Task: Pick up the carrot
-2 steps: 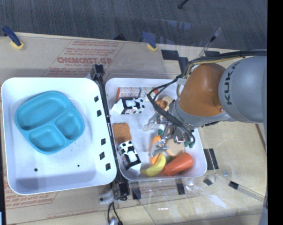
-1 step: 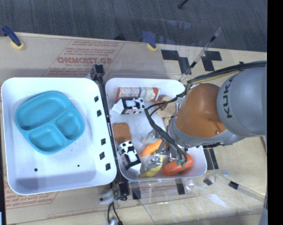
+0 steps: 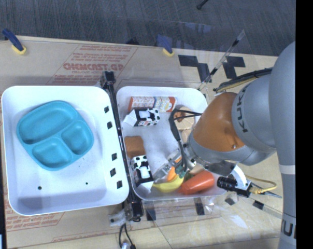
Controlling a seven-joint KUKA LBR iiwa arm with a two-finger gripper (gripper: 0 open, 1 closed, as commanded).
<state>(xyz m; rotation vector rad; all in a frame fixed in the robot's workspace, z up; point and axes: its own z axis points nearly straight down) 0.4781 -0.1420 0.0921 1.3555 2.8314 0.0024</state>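
The arm (image 3: 234, 128) is reaching into the right bin (image 3: 161, 95), its fingers (image 3: 178, 166) down among the clutter at the near edge. How far they are open, I cannot tell; the wrist covers them. The carrot (image 3: 197, 182) lies against the bin's near wall, just beside the fingers, touching a banana (image 3: 168, 186). A small orange piece (image 3: 172, 174) sits right at the fingers. In the left bin (image 3: 11, 139) rests a blue plate (image 3: 55, 134).

the carrot (image 3: 198, 182) is lying hemmed in, a banana (image 3: 168, 186) touching its left, the arm (image 3: 234, 123) looming just above it.
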